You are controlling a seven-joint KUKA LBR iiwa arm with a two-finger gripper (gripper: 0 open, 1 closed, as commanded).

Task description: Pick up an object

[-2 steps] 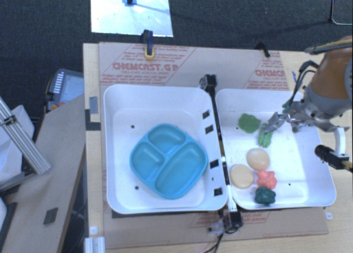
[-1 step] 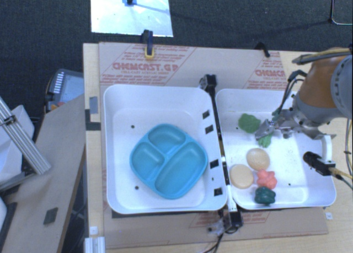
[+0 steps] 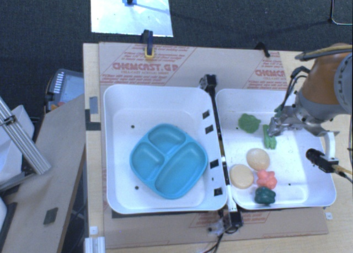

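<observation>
The right bin (image 3: 320,194) holds several small things. A light green lumpy piece (image 3: 249,123) lies at its upper left, and a green stick-shaped piece (image 3: 269,139) lies just right of it. Lower down are a pale yellow egg shape (image 3: 257,159), a tan round piece (image 3: 241,176), a coral pink piece (image 3: 267,178) and a dark green piece (image 3: 265,195). My gripper (image 3: 275,127) reaches in from the right and hangs low over the upper end of the green stick, touching or nearly touching it.
The left bin (image 3: 121,103) holds a blue divided plate (image 3: 167,160). A black-clipped divider (image 3: 216,136) separates the two bins. The grey arm with its orange band (image 3: 325,81) stands over the right bin's upper right corner.
</observation>
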